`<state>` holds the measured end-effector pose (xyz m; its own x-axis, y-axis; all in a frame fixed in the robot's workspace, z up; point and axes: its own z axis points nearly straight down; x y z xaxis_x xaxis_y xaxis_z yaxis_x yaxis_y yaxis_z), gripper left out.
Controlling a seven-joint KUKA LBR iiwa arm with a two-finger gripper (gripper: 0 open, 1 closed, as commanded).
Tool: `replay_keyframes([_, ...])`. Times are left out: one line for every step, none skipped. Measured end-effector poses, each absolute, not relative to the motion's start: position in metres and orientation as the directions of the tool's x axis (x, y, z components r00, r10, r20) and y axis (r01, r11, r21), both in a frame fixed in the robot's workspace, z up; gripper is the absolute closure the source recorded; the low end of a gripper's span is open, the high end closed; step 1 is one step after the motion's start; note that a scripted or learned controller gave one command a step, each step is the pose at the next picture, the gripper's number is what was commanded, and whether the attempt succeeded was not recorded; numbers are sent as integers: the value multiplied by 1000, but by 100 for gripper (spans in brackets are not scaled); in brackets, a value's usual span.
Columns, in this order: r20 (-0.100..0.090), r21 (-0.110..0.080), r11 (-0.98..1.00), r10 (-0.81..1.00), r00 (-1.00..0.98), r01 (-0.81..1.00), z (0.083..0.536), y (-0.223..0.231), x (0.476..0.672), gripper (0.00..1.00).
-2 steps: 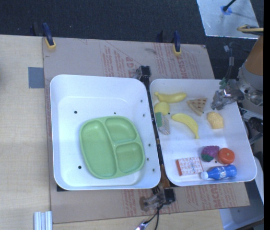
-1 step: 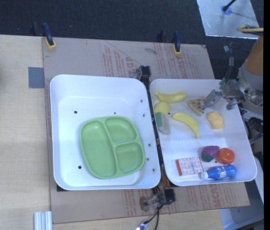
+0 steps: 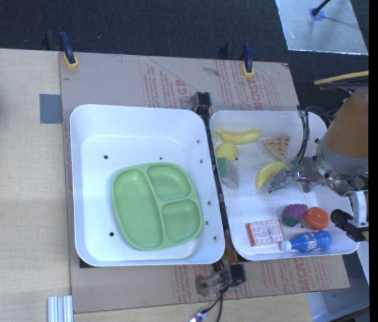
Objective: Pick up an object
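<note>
My gripper [image 3: 284, 180] reaches in from the right and hangs low over the middle of the right bin [image 3: 242, 243]. Its tip is right beside a small yellow banana-shaped piece [image 3: 266, 175], at that piece's right end. Whether it touches the piece cannot be told. Around it in this bin lie a yellow banana [image 3: 240, 137], a tan waffle wedge [image 3: 277, 146], a yellow-green piece [image 3: 227, 158], a purple grape bunch [image 3: 294, 214], an orange ball [image 3: 316, 218], a blue bottle [image 3: 311, 242] and a red-and-white box [image 3: 265, 233].
The left bin [image 3: 88, 180] holds a green divided plate [image 3: 156, 205]. The arm's grey body with its orange band [image 3: 346, 136] covers the right bin's far right side. Clamps [image 3: 69, 52] hold the cardboard base at the back.
</note>
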<state>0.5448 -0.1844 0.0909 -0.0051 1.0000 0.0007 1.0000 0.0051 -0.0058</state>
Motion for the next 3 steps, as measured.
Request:
replay_keyframes([0, -2, 6, 1000, -6, 1000, 92, -152, 603, 0])
replay_keyframes([-1, -4, 8, 1000, -8, 1000, 103, -153, 603, 100])
replay_keyframes([0, -1, 7, 1000, -7, 1000, 193, -65, 566, 100])
